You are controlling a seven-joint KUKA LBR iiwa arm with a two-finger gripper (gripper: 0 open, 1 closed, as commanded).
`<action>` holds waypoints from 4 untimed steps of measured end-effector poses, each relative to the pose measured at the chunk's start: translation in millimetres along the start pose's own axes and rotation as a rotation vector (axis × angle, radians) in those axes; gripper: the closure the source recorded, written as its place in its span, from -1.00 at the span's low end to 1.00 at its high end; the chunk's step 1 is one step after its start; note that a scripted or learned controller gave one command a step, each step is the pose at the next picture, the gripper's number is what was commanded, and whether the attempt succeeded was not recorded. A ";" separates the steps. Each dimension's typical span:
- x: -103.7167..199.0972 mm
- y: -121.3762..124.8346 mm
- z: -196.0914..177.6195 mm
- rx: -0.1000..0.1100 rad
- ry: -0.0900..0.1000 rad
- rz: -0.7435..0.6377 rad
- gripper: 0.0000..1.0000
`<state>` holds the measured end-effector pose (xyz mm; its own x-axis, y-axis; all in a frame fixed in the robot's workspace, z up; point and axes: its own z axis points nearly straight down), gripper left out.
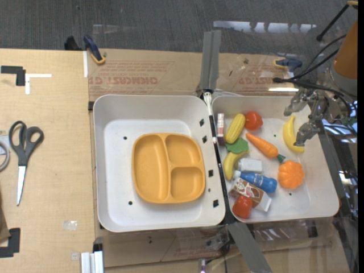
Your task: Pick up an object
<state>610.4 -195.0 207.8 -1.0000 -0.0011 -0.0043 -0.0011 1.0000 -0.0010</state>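
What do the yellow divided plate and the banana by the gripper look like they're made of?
The divided plate looks like moulded plastic: uniform yellow-orange, smooth, softly rounded compartment ridges, matte sheen. The banana appears to be toy plastic too, judging by its even, saturated yellow, though it is too small to be sure.

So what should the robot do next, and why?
Probably lower the pincer a little onto the banana. It hangs right at the banana's edge in the right bin, and nothing sits between its fingers yet.
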 end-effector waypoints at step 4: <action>45.6 95.8 115.1 -0.001 0.002 0.177 -1.00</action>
<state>565.2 -99.4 92.4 -0.9846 0.1748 -0.0027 0.1748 0.9846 0.0008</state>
